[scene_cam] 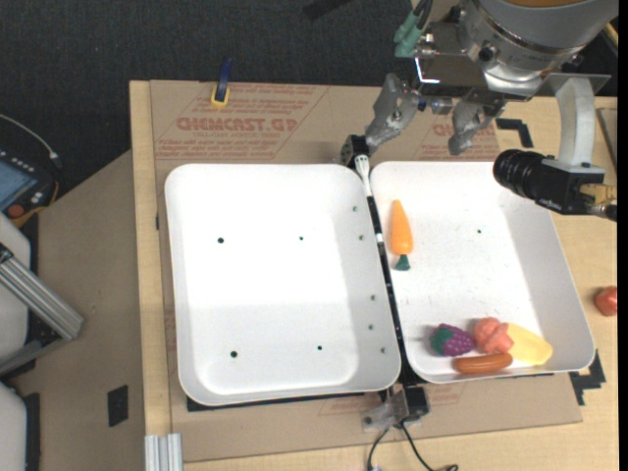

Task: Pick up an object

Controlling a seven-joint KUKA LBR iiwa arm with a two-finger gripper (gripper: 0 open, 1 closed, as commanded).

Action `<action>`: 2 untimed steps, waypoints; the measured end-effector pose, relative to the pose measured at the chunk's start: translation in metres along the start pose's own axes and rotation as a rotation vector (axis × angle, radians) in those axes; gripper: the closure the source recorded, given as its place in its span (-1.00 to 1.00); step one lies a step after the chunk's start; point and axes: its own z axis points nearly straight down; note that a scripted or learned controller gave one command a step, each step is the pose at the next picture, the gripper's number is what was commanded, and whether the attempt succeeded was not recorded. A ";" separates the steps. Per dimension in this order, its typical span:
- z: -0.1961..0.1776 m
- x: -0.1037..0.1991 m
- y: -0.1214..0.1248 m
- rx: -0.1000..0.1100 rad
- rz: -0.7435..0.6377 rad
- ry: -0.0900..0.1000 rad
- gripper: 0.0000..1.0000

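Observation:
My gripper [428,127] hangs high over the far edge of the right bin [510,263], its two fingers spread apart with nothing between them. An orange toy carrot [399,227] with a green tip lies in the right bin near the divider, below and a little left of the gripper. At the bin's near corner sit a purple grape bunch [452,340], a pink-orange piece [494,335], a yellow piece [530,345] and a reddish sausage [482,363], clustered together.
The left bin [275,283] sits beside the right one on a brown cardboard sheet. A black camera-like fixture [535,180] juts over the right bin's far right rim. A small orange object [605,301] lies outside the bin at right. A yellow-blue clip [222,90] rests at the back.

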 end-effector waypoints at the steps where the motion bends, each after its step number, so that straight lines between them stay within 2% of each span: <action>1: -0.029 0.060 -0.025 -0.007 -0.003 0.002 -1.00; 2: -0.029 0.107 -0.030 -0.006 -0.004 0.003 -1.00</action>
